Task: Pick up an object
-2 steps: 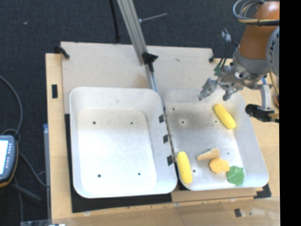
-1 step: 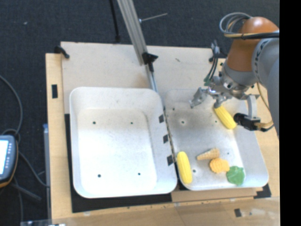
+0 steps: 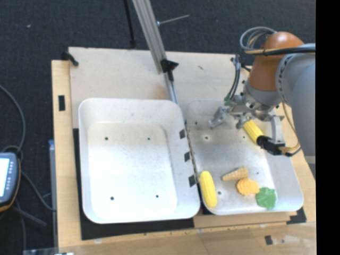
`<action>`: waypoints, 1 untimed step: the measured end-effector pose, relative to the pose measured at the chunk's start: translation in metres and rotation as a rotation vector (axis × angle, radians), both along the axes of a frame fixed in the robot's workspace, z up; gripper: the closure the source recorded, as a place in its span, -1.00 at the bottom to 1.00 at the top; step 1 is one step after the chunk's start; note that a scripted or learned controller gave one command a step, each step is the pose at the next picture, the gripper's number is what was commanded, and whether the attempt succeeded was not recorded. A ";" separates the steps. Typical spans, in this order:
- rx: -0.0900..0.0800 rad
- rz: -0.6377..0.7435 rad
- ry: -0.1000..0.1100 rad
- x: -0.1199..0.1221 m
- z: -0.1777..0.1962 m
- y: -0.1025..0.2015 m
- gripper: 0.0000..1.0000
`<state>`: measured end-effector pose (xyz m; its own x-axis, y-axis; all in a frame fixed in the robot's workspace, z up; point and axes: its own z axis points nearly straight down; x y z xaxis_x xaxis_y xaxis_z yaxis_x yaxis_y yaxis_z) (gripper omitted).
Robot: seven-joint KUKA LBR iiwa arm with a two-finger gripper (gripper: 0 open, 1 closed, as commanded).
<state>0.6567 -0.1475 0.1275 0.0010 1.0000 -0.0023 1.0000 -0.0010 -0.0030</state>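
My fingers (image 3: 215,119) hang over the far part of the right white plastic bin (image 3: 226,150); I cannot tell whether they are spread or pressed together. The yellow plastic corn cob (image 3: 207,188) lies well apart toward the near edge, its long axis running far-to-near
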 end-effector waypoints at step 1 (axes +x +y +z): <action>0.000 -0.002 -0.008 0.002 0.015 -0.001 1.00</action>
